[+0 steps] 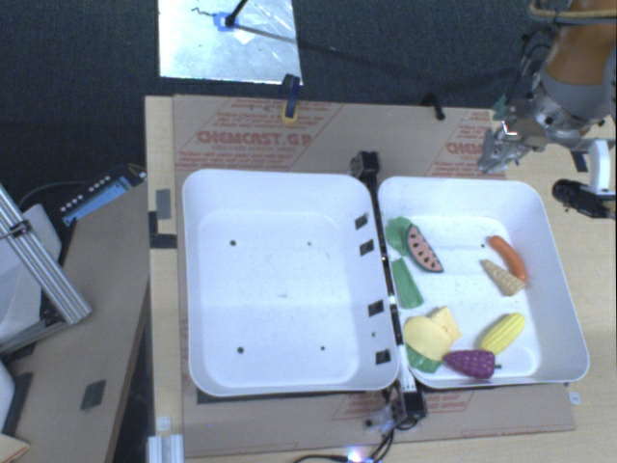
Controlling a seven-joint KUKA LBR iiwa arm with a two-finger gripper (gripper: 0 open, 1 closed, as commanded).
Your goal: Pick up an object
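Observation:
The right bin holds several toy foods. A watermelon slice lies near its left wall beside green pieces. An orange carrot and a tan cone lie at the right. A yellow piece, a corn cob and a purple grape bunch sit near the front. My gripper hangs above the bench just behind the right bin's back rim, with nothing seen in it.
The left bin sits beside the right one, joined by a black hinge strip. A shiny sheet lies at the back left. A yellow clip sits on the cardboard behind the bins.

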